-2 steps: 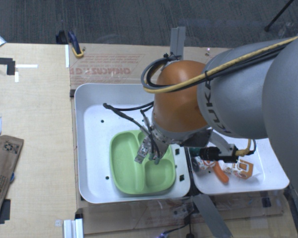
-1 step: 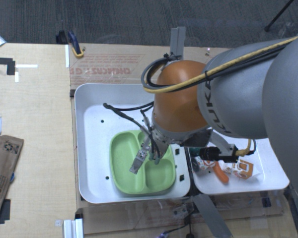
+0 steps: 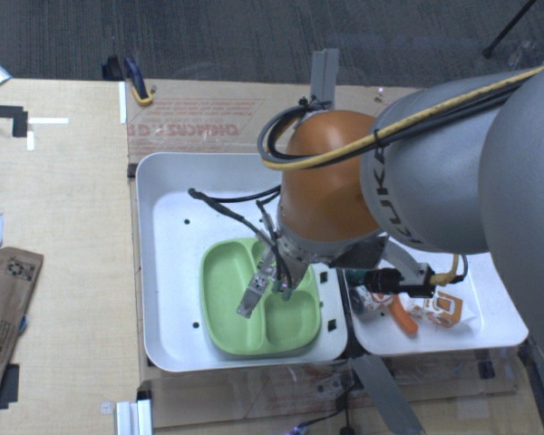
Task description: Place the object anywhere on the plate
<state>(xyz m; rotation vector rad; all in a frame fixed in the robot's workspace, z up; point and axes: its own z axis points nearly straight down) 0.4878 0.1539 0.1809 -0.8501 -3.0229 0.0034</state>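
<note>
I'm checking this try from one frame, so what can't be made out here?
- Gripper: open or shut unclear; blurred, arm above it.
- Green plate: right part behind the gripper.
- Right bin: the arm covers much of it.
- Orange object: too small to identify.

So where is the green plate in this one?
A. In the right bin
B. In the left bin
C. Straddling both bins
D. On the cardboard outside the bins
B. The green plate lies wholly inside the left bin, with the end effector above it; the right bin holds an orange carrot-like item and other small items.
</note>
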